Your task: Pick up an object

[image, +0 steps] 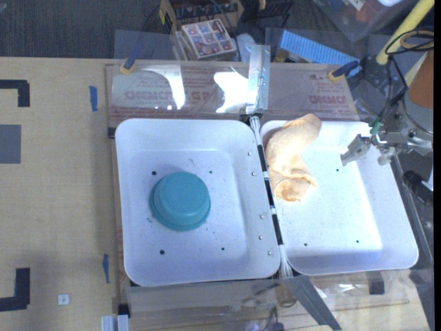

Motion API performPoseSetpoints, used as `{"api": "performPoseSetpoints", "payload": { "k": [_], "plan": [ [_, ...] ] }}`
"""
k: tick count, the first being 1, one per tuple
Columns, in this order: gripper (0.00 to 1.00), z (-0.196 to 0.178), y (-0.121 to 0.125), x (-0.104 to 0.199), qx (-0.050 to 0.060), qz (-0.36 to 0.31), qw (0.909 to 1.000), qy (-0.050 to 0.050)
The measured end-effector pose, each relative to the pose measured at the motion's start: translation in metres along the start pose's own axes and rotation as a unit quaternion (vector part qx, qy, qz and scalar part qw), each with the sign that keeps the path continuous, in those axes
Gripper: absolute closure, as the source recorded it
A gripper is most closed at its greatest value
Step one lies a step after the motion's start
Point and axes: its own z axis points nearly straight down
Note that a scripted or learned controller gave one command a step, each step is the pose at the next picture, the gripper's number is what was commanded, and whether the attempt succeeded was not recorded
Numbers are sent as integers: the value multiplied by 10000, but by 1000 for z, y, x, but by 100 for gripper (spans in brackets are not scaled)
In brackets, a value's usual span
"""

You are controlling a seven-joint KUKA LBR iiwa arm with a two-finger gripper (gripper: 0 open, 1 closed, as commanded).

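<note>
In the right bin (358,219), a crumpled tan cloth (289,161) is lying against the wall beside the divider, probably dropped there as grasp stock, while an upturned teal bowl (180,200) is sitting in the left bin (138,143). The gripper (367,150) is hovering over the right bin's far right edge, well apart from the cloth, reaching in from the right; its fingers are spreading open, gripping nothing.

My arm (422,95) runs off the frame's right edge beside the right bin (386,247); my gripper (368,150) looks too small to read.
</note>
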Motion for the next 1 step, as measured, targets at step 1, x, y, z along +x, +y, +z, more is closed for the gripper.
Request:
{"api": "performPoseSetpoints", "payload": {
  "k": [1],
  "plan": [
    [0,72,57,26,-12,-63,10000,-9]
  ]
}}
